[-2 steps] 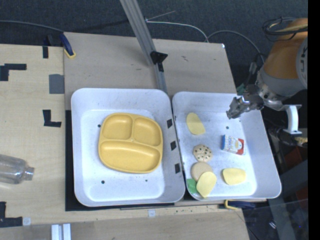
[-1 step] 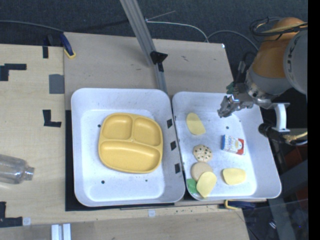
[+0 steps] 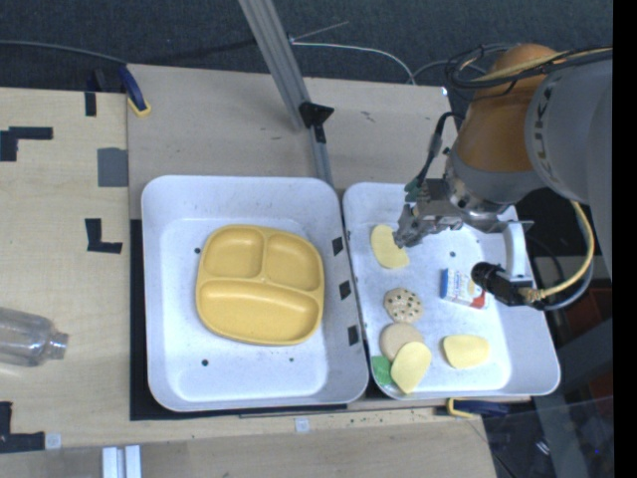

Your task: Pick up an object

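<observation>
A: Two bins, and all the loose pickables are in the right bin [image 3: 528,366] where the arm works; left bin [image 3: 159,267] just carries the yellow divided tray [image 3: 261,283], well off to the gripper's left

B: Target?

A: My guess is the pale yellow piece [image 3: 388,248]. Gripper [image 3: 410,229] hangs right over its upper right edge, close or touching, can't tell which

B: Gripping it?

A: Can't tell if it's released or clenched, nothing visibly held

B: Anything else nearby?

A: Speckled cookie [image 3: 401,305] just below it, small carton [image 3: 460,287] below and to the right, more yellow bits [image 3: 465,350] further down. Spread out, probably so each is reachable alone
</observation>
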Robot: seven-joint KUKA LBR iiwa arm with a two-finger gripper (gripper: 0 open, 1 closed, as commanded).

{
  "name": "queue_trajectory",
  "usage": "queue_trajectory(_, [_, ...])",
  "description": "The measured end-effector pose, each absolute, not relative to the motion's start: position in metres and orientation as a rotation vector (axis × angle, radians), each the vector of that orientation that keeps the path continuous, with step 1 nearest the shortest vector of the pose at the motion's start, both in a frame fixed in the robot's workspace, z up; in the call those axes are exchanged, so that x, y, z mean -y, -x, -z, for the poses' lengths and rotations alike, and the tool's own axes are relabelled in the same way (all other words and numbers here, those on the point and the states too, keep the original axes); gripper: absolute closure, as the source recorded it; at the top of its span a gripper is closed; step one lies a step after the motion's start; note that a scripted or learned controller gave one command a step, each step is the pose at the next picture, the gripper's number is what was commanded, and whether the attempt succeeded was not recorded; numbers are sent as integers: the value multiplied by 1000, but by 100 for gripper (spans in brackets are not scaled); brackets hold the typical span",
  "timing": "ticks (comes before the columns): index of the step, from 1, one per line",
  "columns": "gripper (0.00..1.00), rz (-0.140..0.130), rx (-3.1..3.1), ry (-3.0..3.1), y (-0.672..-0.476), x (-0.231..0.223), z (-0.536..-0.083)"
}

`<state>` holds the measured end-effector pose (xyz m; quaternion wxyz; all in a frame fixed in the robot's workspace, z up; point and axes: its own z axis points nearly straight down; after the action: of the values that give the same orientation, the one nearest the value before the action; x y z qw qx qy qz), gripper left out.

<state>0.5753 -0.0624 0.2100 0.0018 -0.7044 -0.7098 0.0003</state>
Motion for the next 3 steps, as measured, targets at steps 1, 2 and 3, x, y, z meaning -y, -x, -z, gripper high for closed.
queue_trajectory(1, [100,5,2228,2219,-623,55,-242])
queue_trajectory(2, [100,-5,2227,2209,-607,-36,-193])
queue_trajectory(3, [100,10,2230,2218,-617,-80,-340])
